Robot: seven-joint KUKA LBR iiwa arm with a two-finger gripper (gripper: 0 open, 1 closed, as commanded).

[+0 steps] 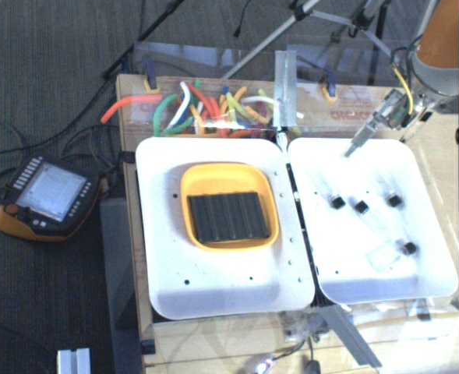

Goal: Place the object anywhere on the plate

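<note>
The gripper (355, 145) hangs over the far edge of the right bin (428, 283), slanting down from the arm (439, 45) at the upper right; whether it is wide or narrow cannot be told, and nothing shows in its grasp. In the left bin (213, 294) sits the yellow plate (190, 185), holding a dark ribbed block (227, 216). Four small black pieces (361, 206) lie scattered across the right bin's floor, with a faint clear object (381, 252) among them. A teach pendant (46, 197) rests left of the bench.
</note>
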